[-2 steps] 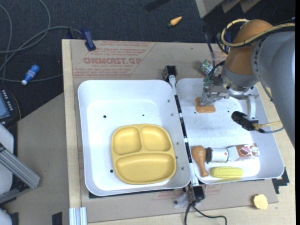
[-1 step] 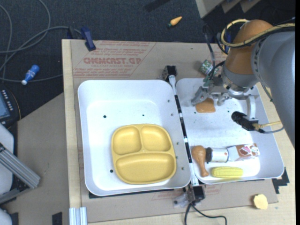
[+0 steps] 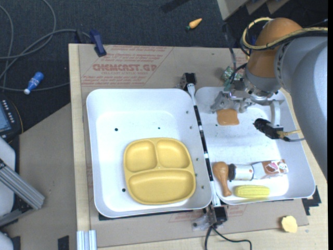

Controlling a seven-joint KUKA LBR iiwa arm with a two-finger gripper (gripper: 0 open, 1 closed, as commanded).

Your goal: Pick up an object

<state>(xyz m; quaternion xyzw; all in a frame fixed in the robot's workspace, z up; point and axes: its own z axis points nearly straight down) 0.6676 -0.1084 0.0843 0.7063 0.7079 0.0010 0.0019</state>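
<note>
My gripper (image 3: pixel 230 107) hangs over the far part of the right bin (image 3: pixel 291 155), its fingers spread open. Just in front of and below the fingertips, a flat tan-brown toy food piece (image 3: pixel 227 118) lies on the bin floor; I cannot tell whether the fingers touch it. Nearer the front of the same bin lie a brown drumstick (image 3: pixel 221 175), a white bottle-like item with a dark cap and a printed label (image 3: pixel 256 170), and a yellow corn cob (image 3: pixel 252 191).
The left bin (image 3: pixel 104 113) holds a yellow divided plate (image 3: pixel 157 170). A yellow lump (image 3: pixel 289 223) sits on the bench at the front right. On the floor beyond the bench lie a small orange item (image 3: pixel 194 23) and a blue bottle (image 3: pixel 34 81).
</note>
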